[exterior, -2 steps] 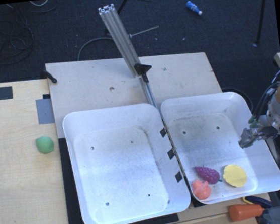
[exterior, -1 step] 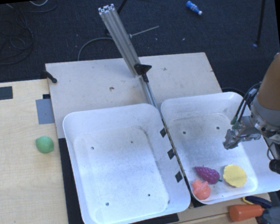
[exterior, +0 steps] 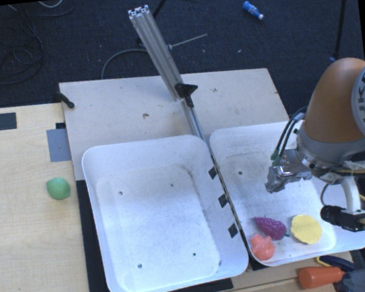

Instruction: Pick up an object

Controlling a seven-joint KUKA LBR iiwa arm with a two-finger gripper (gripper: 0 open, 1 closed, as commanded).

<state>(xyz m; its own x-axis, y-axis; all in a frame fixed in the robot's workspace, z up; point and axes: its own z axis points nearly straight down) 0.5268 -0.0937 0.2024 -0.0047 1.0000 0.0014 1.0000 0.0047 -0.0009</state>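
Three small objects lie at the front of the right bin [exterior: 248, 142]: a purple grape bunch [exterior: 271, 227], an orange-red piece [exterior: 263, 247] at the front left corner, and a yellow round piece [exterior: 306, 229]. My gripper [exterior: 278, 181] hangs over the middle of the right bin, above and behind the purple bunch. Its fingers point down and left, and nothing shows between them. The arm's orange band and grey wrist cover the bin's right side.
The left bin [exterior: 108, 184] sits beside the right one, joined by black clips. A green ball [exterior: 58, 188] rests on the wooden bench at the left. An orange tool [exterior: 320, 276] lies in front of the right bin. A metal rail [exterior: 161, 52] slants away behind the bins.
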